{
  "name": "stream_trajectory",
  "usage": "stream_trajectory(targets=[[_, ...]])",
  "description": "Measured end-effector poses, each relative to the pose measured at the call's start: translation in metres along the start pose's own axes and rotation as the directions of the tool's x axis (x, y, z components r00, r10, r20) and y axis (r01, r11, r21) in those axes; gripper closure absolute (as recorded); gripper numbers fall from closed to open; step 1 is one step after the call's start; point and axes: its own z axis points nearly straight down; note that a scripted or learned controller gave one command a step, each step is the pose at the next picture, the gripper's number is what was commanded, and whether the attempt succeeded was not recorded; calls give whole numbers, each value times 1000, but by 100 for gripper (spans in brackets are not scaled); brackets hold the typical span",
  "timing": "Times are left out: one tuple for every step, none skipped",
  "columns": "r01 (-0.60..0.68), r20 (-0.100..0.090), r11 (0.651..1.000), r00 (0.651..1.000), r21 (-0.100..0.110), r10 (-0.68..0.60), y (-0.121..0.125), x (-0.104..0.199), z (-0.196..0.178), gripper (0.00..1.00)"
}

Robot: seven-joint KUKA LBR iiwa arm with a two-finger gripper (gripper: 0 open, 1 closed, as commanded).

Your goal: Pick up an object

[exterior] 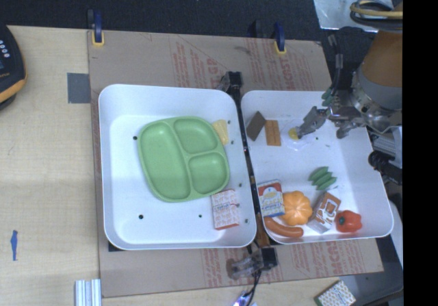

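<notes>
A pale wood bench (48, 161) carries a brown cardboard sheet (171, 58) printed with faint red lettering too washed out to read, pinned at its far edge by two blue-and-yellow clamps (96, 29), with two shallow white bins side by side on top. The left bin (116, 215) holds a green divided plate (183, 157) at its centre, a small yellow piece (220, 131) touching the plate's far right rim, and a red-and-white packet (225, 209) near the bin's near right corner; its print is too small to make out. In the right bin (363, 161), a dark grey wedge (255, 126) and a brown block (272, 133) lie near the far left corner, and a green pod-like item (321, 177) sits mid-bin. Along the near edge cluster a labelled carton (272, 199), an orange pumpkin-shaped toy (297, 207), a sausage-like piece (283, 231), a second small carton (326, 211) and a red pepper-shaped toy (348, 221); their labels cannot be read. The grey arm (383, 65) reaches in from the right, its tool (309, 124) low over the far part of the right bin, just beside a small yellow object (293, 134); whether the tool is spread or pressed together cannot be told. A dark device (9, 65) is cut off at the bench's left edge.
</notes>
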Motion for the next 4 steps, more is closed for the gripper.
stream_trajectory(targets=[[-2,0,1000,1000,4,2,-51,-49,53,0],[1,-1,1000,1000,2,-1,-38,-52,127,0],[2,1,1000,1000,1,-2,-39,-54,113,100],[2,2,1000,1000,1,-2,-39,-54,114,0]])
